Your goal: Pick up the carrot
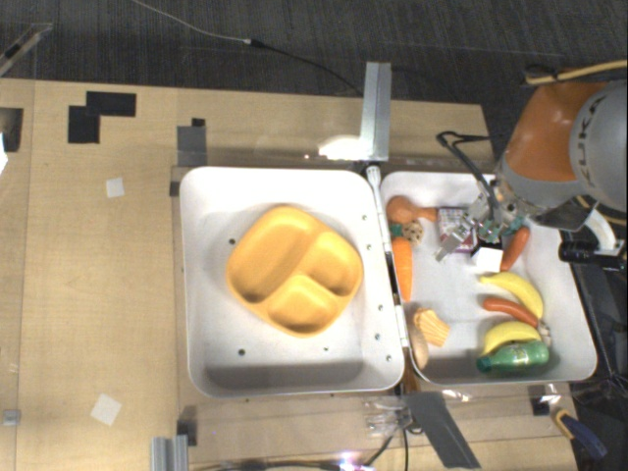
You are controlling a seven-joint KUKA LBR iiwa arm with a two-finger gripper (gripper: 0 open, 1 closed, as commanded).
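The long orange carrot with a green stem end (pixel 402 266) lies lengthwise along the left wall of the right-hand shallow white bin (pixel 579 292), stem end pointing away from the camera, tip toward the near side. Just above its stem end sits a brown, rounded drumstick-like piece (pixel 402 210), and a small pale dotted cube (pixel 415 232) lies right beside the stem. Near the carrot's tip rests a tan ridged, shell-like piece (pixel 431 328) (what it is exactly is hard to tell).

The grey arm with the orange band (pixel 549 145) reaches in from the right, and its end effector (pixel 461 235) hangs over the upper middle of the right bin, beside the carrot but apart from it. The metal parts there are too cluttered to tell how wide it stands, and nothing can be seen gripped in it.

Further right lie a small red-orange chilli-shaped piece (pixel 515 247), two yellow bananas (pixel 512 289), a red-orange sausage-like piece (pixel 510 308) between them, and a dark green object (pixel 515 358) at the near right corner.

The left white bin (pixel 206 263) holds a yellow divided plastic plate (pixel 292 269). Both bins rest on the pale wooden surface (pixel 88 292).
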